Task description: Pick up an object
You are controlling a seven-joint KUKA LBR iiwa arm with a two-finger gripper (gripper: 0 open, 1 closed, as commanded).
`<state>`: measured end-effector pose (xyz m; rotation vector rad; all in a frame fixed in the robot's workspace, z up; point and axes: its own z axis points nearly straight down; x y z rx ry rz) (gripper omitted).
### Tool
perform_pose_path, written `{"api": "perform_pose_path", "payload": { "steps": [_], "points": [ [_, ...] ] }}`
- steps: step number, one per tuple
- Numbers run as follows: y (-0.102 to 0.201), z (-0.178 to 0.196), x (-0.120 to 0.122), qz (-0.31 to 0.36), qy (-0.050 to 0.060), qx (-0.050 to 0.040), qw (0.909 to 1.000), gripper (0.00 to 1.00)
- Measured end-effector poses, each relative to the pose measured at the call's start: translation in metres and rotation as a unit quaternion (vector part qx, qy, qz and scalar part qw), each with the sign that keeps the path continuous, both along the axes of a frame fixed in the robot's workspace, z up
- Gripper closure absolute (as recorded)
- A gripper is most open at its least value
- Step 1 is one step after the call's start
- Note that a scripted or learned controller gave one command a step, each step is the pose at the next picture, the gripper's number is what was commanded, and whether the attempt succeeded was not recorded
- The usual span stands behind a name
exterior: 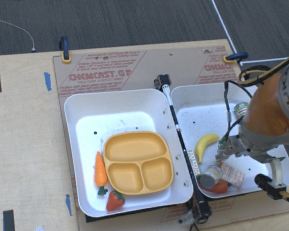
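left bin (81, 144): 1 yellow tray (138, 161), 1 carrot (99, 169), 1 strawberry (115, 200); right bin (184, 103): 1 banana (205, 145), 1 can (210, 176), 1 packet (233, 175); gripper (224, 153) just right of banana, pincer state can't tell

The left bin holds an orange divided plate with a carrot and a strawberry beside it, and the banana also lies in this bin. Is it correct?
Not quite. The camera view shows the banana in the right bin. The plate, carrot and strawberry are in the left bin.
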<state>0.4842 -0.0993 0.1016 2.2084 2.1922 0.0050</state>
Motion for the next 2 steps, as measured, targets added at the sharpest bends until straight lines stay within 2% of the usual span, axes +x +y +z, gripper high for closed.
{"api": "perform_pose_path", "payload": {
  "steps": [1, 2],
  "points": [
    [0.000, 0.000, 0.000, 0.000, 0.000, 0.0001, 1.0000, 0.00],
    [0.004, -0.011, -0.002, 0.002, 0.007, 0.0071, 1.0000, 0.00]
  ]
}}
